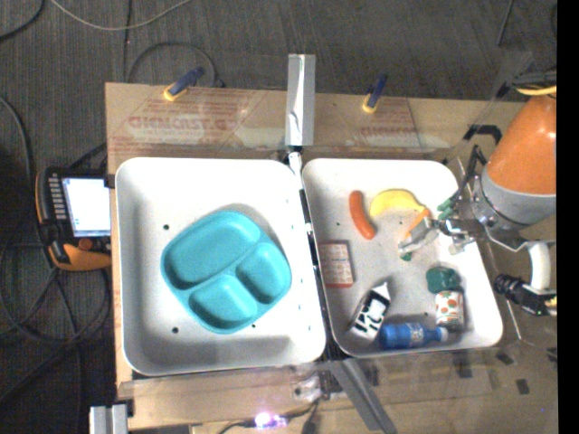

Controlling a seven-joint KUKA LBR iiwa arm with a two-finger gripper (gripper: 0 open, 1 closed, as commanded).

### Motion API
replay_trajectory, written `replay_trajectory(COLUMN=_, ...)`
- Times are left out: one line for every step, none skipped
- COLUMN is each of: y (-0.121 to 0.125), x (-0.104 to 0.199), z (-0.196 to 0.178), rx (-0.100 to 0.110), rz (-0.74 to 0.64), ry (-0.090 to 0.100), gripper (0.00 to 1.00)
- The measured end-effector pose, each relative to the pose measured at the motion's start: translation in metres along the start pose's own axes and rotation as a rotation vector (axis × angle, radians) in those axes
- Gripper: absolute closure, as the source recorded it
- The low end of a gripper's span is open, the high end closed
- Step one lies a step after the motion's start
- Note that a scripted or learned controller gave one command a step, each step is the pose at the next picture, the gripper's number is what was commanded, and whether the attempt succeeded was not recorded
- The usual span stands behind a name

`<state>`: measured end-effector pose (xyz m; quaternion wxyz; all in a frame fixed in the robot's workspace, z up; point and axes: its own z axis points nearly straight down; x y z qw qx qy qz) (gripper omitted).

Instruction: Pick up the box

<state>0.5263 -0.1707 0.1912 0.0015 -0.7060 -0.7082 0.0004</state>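
While going for box (336,265), flat by left wall of right bin (391,166), w/ gripper (441,227) (open/shut: can't tell) well apart near banana (395,202), approach vertical, pinch narrow sides.

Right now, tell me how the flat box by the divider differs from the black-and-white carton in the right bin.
The flat box is pale with reddish print and lies against the right bin's left wall; the carton is black and white, tilted diagonally, nearer the blue bottle. The box looks flatter; the carton has a peaked top. Both sit apart from the gripper.
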Motion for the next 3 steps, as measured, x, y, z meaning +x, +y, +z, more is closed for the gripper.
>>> replay_trajectory(y=0.005, x=0.059, z=0.09, rx=-0.02, rz=-0.152, ry=-0.008, gripper=0.0)
replay_trajectory(y=0.063, x=0.03, z=0.101, rx=-0.014, rz=-0.126, ry=-0.004, gripper=0.0)
replay_trajectory(y=0.013, x=0.058, z=0.1, rx=-0.018, rz=-0.139, ry=-0.014, gripper=0.0)
